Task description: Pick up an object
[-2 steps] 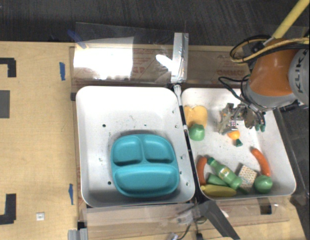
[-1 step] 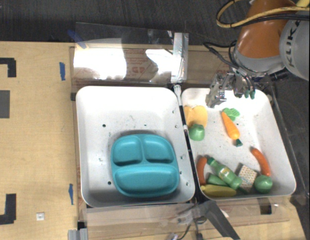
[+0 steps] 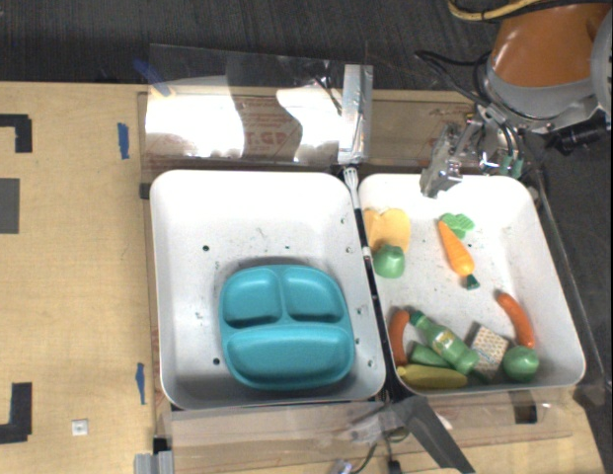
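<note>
**A:** Camera view, entry one: status of the pick?

**B:** Not begun, by my reading. The gripper (image 3: 442,178) hangs over the far rim of the right bin (image 3: 553,265), nothing between its fingers. Whether they are spread or pressed together I cannot tell; the blur is too heavy. No object is lifted; all lie on the bin floor. Left to do: descend, close on one item, raise it.

**A:** Entry two: contents of the right bin, counted.

**B:** One yellow piece (image 3: 388,226) at the near-left of the far end, with one small green piece (image 3: 389,261) touching it. One carrot (image 3: 456,249), orange with a green top, nearest the gripper. One orange-red sausage-like piece (image 3: 516,318) toward the right wall. In the near-end pile: one red-orange piece (image 3: 399,335) by the left wall, one green bottle (image 3: 442,343), one yellow piece (image 3: 433,376) beneath it, one tan block (image 3: 489,344), one green round piece (image 3: 521,363). Nine in all, though the pile may hide more.

**A:** Left bin (image 3: 188,215)?

**B:** One teal divided tray (image 3: 284,324), three compartments, toward the near end.

**A:** Likeliest candidate?

**B:** The carrot, I judge: it lies apart from the others.
</note>
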Controlling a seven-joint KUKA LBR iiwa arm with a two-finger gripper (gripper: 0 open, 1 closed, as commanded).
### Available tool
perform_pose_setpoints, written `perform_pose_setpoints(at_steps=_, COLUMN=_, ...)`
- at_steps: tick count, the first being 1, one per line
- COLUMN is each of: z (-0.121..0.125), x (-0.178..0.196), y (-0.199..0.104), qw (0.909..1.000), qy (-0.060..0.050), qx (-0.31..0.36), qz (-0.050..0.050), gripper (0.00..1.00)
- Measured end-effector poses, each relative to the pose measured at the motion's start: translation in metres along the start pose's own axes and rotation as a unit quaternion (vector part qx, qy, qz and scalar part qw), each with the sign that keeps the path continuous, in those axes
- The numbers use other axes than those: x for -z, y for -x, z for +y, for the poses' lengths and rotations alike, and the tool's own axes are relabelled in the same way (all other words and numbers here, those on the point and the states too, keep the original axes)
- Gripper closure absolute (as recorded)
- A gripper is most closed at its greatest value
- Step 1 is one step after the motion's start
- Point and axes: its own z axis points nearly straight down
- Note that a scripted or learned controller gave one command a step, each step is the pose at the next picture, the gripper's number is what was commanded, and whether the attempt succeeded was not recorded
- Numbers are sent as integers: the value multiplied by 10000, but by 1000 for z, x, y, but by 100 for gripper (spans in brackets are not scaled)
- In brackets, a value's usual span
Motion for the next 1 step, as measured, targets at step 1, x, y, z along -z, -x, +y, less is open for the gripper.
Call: perform_pose_setpoints(at_steps=1, z=-15, x=20, y=12, qw=9979, qy=-6, qx=645, qz=16, gripper=100)
